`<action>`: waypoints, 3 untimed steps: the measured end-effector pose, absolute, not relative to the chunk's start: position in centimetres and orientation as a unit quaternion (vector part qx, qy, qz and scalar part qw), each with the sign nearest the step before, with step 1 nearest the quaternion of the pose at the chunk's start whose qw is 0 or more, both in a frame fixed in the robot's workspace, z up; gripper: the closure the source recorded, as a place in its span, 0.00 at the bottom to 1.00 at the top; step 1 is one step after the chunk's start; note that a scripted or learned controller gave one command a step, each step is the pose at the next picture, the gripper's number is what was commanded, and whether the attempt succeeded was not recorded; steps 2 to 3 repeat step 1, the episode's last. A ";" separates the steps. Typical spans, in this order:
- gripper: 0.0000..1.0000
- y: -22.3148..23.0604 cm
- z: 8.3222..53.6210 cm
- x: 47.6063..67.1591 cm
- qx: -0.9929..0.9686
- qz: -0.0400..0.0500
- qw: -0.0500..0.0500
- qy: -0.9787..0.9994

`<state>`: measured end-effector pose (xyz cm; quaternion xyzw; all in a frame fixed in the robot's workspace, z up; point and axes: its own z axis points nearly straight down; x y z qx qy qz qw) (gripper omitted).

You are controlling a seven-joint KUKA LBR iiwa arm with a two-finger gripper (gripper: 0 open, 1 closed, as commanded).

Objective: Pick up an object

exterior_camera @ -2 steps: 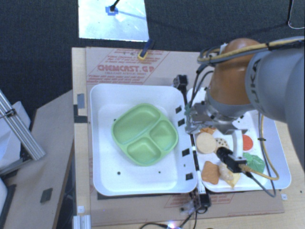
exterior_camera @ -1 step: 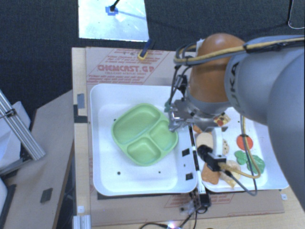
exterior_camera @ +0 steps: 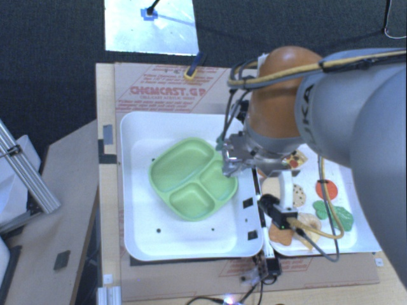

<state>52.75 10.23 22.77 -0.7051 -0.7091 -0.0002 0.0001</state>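
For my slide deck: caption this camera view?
Claw at the rim of a green divided plate in the left bin.

Divided plate (exterior_camera: 191, 178): light green, plain. Left bin (exterior_camera: 137, 189): white, a few small dark spots. Right bin (exterior_camera: 351, 224): white. Arm (exterior_camera: 356, 113): grey, orange band (exterior_camera: 283, 91). Cardboard sheet (exterior_camera: 166, 89): tan, red lettering. Small items (exterior_camera: 334, 213): green, orange, red.

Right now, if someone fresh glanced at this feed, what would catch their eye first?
Probably the big grey arm with its orange band, sweeping in from the right and covering much of the right bin. Next, the pale green divided plate lying in the left bin, with the gripper down at its right edge. Small colourful items sit in the right bin beneath the arm.
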 end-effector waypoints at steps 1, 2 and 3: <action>1.00 9.8 22.7 51.8 -0.707 0.000 0.000 -0.708; 1.00 9.8 22.7 51.8 -0.707 0.000 0.000 -0.708; 1.00 9.8 22.7 51.8 -0.707 0.000 0.000 -0.708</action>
